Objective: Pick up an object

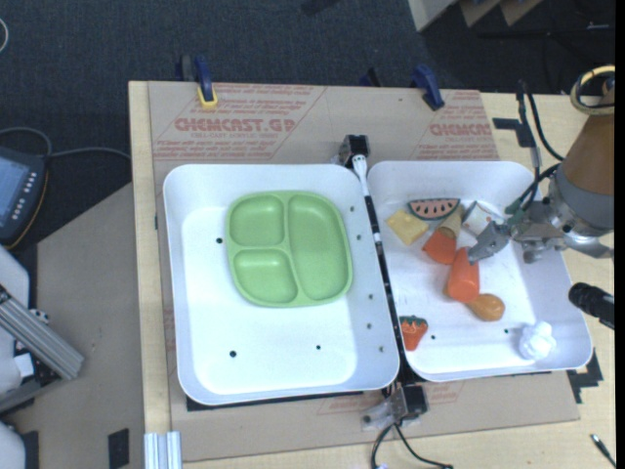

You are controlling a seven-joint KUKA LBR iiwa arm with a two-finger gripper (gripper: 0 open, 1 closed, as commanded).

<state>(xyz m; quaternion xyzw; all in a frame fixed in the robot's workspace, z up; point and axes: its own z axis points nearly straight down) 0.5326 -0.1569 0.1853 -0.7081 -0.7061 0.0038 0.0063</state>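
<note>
We see the gripper (485, 246) low over the right bin (547, 355), near its middle, just above the orange carrot-like piece (463, 278). Whether anything sits between its tips we cannot tell, as the view is too coarse there. Around it lie a watermelon slice (433, 207) and a yellow wedge (407, 227) toward the far edge, a brown lump (486, 307), a strawberry (414, 331) at the near left corner and a white object (535, 341) at the near right corner. The left bin (195, 340) carries a green divided plate (289, 247).
</note>
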